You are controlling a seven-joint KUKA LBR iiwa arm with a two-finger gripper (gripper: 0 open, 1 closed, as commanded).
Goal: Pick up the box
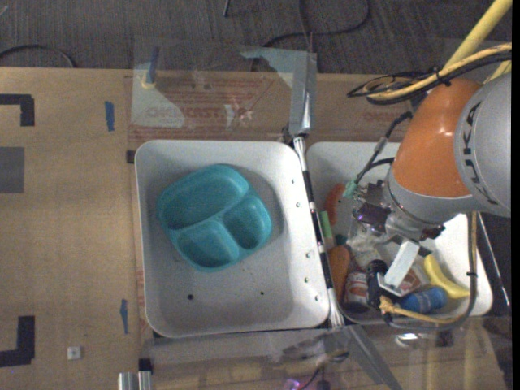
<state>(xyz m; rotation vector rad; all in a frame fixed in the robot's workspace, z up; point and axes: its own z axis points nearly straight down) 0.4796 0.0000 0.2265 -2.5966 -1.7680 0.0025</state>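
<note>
Two white bins [154, 299] sit on a tan tabletop [65, 242] marked with black corner shapes [20, 108] and short blue tape strips [109, 116]. The left bin carries a teal divided tray [213, 216]. In the right bin lie a yellow banana [445, 275], a blue item [424, 301] and orange pieces [340, 260]. The arm [479, 153] is grey with an orange band [435, 149]

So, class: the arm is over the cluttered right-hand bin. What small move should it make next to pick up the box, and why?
Probably a short lift to clear the view. The arm hangs low over the right bin, covering much of its clutter, so which item is the box cannot be told from here.
</note>
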